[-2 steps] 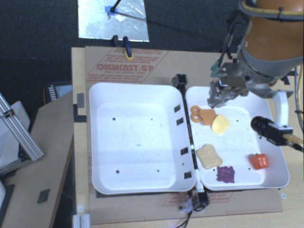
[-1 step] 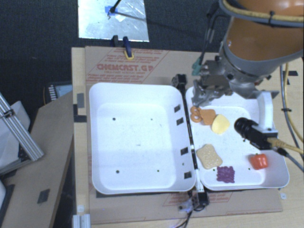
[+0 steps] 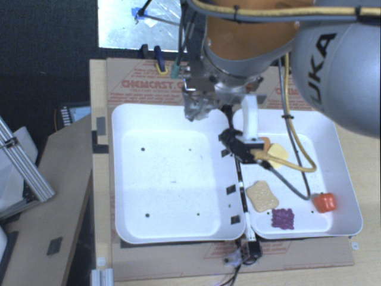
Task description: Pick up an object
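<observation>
On my screen the gripper [image 3: 195, 111] reads dull metallic grey, hanging below the arm's [image 3: 333, 64] pale grey casing with black lettering and its glossy orange band [image 3: 256, 16]. The left bin [image 3: 166, 177] under the gripper is white, flecked with a few dark dots. The right bin [image 3: 333, 159] beside the gripper is the same white. Nearest the gripper I see a yellow piece [image 3: 277, 154]. Farther from it there is a tan, speckled toast slice [image 3: 262, 195], and beyond that a purple, knobbly cluster [image 3: 283, 218] and an orange-red piece [image 3: 324, 202]. Behind the gripper, the cardboard [image 3: 149, 82] is brown with red print.
</observation>
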Controlling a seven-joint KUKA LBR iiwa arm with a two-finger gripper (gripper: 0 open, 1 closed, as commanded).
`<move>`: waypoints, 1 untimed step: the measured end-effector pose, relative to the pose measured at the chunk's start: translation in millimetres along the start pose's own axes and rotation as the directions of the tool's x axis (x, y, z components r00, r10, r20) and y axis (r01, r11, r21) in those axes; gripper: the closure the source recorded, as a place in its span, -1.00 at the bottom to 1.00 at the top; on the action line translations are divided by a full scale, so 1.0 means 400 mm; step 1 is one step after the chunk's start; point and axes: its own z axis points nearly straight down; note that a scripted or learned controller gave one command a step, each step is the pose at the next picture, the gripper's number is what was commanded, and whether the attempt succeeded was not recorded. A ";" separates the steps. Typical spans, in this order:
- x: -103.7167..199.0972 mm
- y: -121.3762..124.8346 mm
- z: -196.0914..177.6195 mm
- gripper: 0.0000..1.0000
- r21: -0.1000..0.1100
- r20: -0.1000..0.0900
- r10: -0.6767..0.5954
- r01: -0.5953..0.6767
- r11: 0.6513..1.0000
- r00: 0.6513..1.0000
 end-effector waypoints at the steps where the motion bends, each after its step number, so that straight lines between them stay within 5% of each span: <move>1: -0.259 -0.073 -0.345 1.00 -0.011 0.001 0.016 -0.016 1.000 1.000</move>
